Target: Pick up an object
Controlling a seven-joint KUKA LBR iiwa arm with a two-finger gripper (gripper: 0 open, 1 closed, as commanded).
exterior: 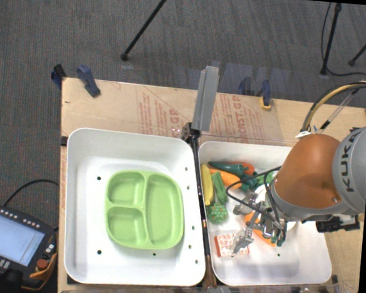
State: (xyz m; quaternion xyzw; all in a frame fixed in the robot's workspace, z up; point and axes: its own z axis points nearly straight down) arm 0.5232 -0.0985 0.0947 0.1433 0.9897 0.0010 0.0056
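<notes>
Arm: grey with an orange band, "KUKA" lettered on its side, reaching over the right bin.
Gripper: low in the right bin; finger spread cannot be told.
Toys: carrot, corn and broccoli at 10 o'clock from the gripper; small red-and-white packet at 8 o'clock, just beside.
Left bin: green divided plate.
Bench board: red printing, unreadable.
Floor: pendant at 9 o'clock.

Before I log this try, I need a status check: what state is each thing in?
Green divided plate: upright in left bin, compartments bare.
Toy vegetables: piled in right bin.
Small red-and-white packet: lying flat.
Pincer: low over right bin, beside the packet.
</notes>
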